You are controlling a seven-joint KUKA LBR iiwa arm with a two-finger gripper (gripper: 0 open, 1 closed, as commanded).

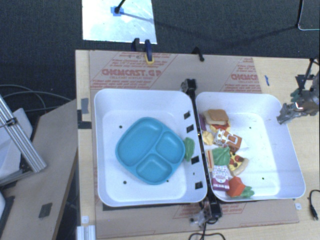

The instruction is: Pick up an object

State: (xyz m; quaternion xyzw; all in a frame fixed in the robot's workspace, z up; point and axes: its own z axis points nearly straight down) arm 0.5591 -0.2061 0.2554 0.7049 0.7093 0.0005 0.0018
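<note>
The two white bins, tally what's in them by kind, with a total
Blue divided plate: 1
Green leafy piece beside the plate: 1
Toy food pieces heaped in the right bin: about 8; they overlap, so the count is rough
Total: about 10

1. The divided plate [150, 156] lies in the left bin [107, 134], near that bin's middle.
2. A small leafy toy [189, 148] sits just right of the plate, against the bin's right wall.
3. The right bin [280, 149] stands right of the plate's bin, their walls touching.
4. A heap of toy food [225, 156] lies in the right bin along its left wall, with what seems to be a sandwich [217, 116] at the far end.
</note>
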